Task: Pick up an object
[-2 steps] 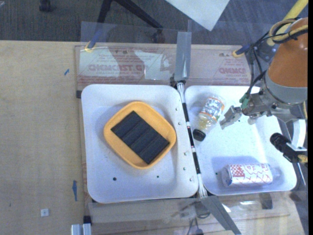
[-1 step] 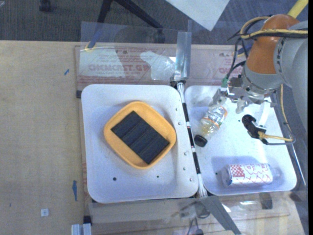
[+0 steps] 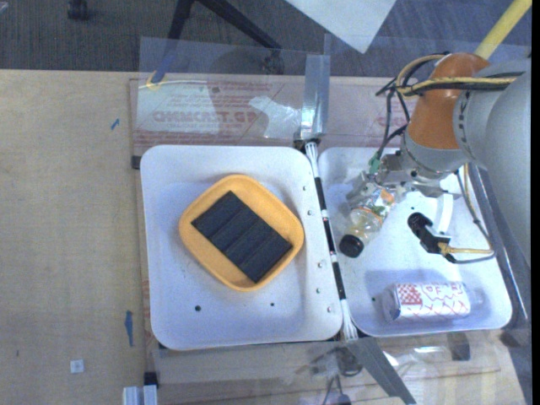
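Clearly, the main risk we see is a glancing grasp: the bottle point(image 3: 364, 218) in the right bin point(image 3: 498, 302) is clear, round and lying aslant, so it may roll or slip aside if pinched off-centre. The gripper point(image 3: 381, 180) sits low over the bottle's upper end, apparently touching it, yet we cannot tell how its jaws stand, nor whether anything is held. A box point(image 3: 426, 299) lies apart near the front, and the left bin point(image 3: 160, 310) has a yellow tray point(image 3: 240, 230).

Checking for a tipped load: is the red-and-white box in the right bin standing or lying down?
Lying down. The box rests lengthwise on the right bin's floor, long printed face up.
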Motion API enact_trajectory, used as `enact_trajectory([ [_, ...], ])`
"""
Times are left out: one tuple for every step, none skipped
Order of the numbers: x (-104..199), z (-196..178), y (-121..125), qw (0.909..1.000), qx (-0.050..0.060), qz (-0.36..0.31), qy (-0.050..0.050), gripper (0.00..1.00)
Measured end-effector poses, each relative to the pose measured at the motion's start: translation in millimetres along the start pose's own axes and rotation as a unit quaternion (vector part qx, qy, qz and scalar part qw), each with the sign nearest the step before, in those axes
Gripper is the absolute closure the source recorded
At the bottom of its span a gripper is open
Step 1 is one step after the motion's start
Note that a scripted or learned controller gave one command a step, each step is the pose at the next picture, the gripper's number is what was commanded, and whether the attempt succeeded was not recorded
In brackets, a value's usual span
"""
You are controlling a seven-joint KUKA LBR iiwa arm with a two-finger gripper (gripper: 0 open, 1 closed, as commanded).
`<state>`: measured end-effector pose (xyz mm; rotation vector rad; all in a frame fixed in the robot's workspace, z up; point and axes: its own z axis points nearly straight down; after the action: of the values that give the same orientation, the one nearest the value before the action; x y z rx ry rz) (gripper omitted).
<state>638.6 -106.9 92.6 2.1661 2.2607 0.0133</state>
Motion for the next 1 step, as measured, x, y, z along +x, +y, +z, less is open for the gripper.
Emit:
enact_trajectory([
  [1.0,-11.7,2.0,1.0,-0.002,-0.002,-0.001,1.0],
])
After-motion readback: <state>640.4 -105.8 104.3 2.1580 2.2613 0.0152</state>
